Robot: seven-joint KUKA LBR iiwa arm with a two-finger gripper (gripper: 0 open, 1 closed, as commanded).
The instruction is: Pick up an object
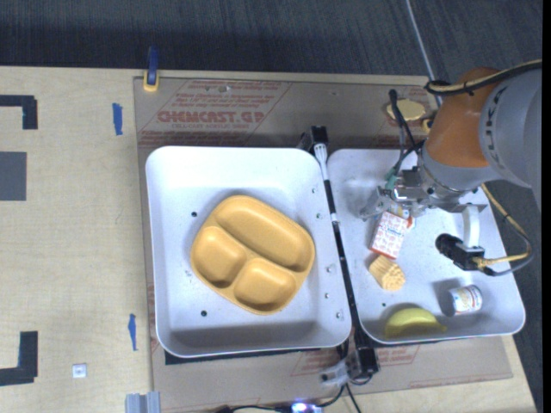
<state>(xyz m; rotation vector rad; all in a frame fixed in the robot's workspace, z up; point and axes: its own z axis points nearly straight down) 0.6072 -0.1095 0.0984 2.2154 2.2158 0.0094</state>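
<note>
Yellow banana (411,320) lies by the right bin's (508,312) front edge. Just behind it, a waffle-like cracker (388,274) touches a red-and-white packet (391,234); the gripper (405,193) hovers at the packet's top, grip unclear.

The arm (508,136) is a thick grey tube with an orange band (456,132) above the wrist — glossy, rounded. Thin cables trail off it, yellow and black, and the metal gripper (405,194) looks silvery — perhaps with green wiring.
</note>
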